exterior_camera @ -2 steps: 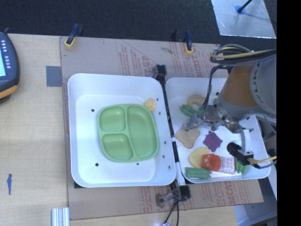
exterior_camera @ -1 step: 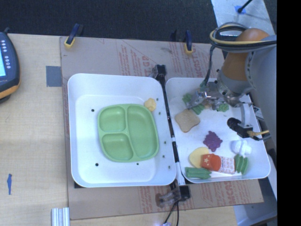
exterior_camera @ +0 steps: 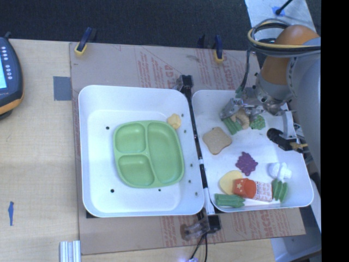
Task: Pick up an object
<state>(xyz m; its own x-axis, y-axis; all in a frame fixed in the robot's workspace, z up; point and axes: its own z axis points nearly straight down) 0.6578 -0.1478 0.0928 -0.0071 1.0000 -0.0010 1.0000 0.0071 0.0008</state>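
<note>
Gripper (exterior_camera: 241, 112) sits low at the far end of the right bin (exterior_camera: 305, 198), right on a little pile of toy food; I cannot tell if it is gripping anything, because the metal hides that part. Green pieces (exterior_camera: 231, 125) poke out just under it, so it may be going for those; a slice of toast (exterior_camera: 217, 140) lies just beside it toward the left bin; purple grapes (exterior_camera: 246, 162) lie nearer the camera; the green plate (exterior_camera: 148, 153) rests well apart in the left bin (exterior_camera: 87, 146).
</note>
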